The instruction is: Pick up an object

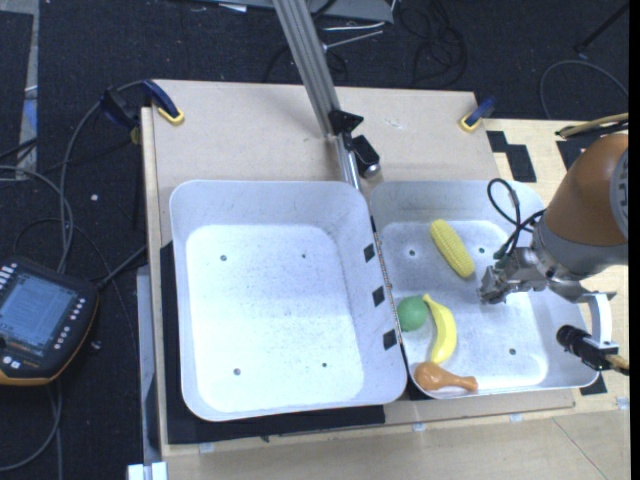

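In the right bin (520,368) lie a yellow corn cob (452,247) toward the back, a yellow banana (442,331) near the middle, a green ball (411,314) touching the banana's left side, and an orange gourd-shaped piece (445,378) at the front rim. My gripper (491,291) hangs low over the bin floor, right of the banana and just below the corn cob's lower end. It touches none of them, and I see nothing between its fingers.
The left bin (200,268) sits beside the right one, divided by a raised rim with black clips (378,293). A slanted metal pole (315,63) stands behind the bins. Clamps (165,103) hold the bench corners. A teach pendant (35,318) lies at far left.
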### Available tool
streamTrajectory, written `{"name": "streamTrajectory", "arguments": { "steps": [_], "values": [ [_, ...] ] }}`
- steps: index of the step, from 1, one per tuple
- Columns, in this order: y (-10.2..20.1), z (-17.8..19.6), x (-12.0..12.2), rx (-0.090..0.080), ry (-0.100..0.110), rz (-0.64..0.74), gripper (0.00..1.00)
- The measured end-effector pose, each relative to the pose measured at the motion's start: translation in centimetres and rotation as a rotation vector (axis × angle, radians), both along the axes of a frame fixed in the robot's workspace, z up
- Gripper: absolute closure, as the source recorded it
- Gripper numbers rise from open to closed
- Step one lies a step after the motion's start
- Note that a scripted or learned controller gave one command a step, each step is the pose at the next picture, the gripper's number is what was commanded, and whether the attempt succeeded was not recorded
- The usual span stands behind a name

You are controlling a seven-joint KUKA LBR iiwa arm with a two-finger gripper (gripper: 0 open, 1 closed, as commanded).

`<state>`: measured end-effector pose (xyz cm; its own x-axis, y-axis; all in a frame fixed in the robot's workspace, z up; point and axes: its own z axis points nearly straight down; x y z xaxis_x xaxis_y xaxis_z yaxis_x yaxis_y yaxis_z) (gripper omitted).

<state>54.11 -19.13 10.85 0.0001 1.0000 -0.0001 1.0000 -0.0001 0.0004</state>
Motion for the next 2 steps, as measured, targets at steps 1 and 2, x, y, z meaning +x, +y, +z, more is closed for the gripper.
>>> {"name": "streamTrajectory", "arguments": {
  "steps": [1, 2],
  "values": [
    [-0.4, 6.0, 0.6, -0.001, -0.005, 0.0, 1.0],
    [-0.3, 10.3, 1.1, -0.001, -0.003, 0.001, 1.0]
  ]
}}
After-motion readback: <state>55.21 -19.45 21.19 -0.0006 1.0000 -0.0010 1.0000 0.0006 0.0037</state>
